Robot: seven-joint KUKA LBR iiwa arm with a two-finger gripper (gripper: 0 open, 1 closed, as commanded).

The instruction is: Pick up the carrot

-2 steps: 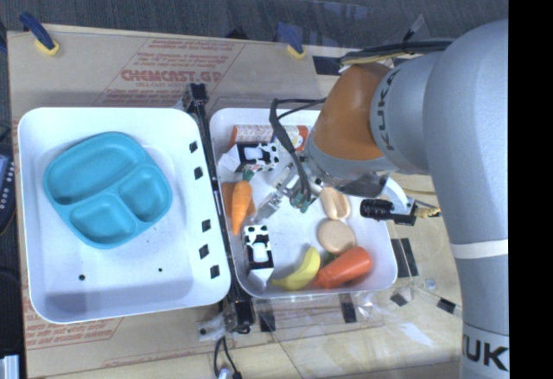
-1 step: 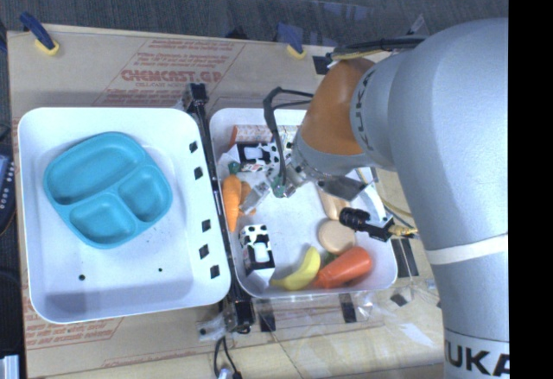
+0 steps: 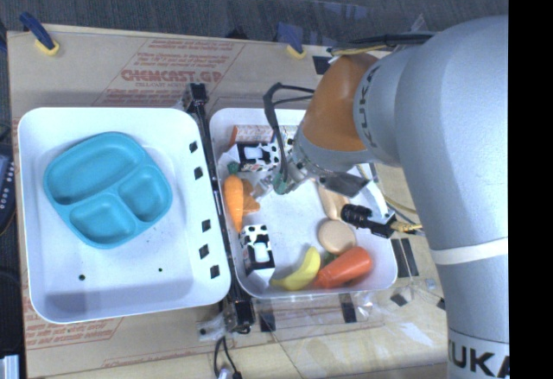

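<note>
Banana at right bin's near edge; carrot lies left; gripper just right of carrot, grip state indiscernible.

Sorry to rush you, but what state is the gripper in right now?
Gripper: down in the right bin beside the carrot; open or closed cannot be told.

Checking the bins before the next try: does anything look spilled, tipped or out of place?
Nothing stands out. The carrot lies flat along the right bin's left wall, the banana rests at its front, and the blue tray sits level in the left bin.
</note>
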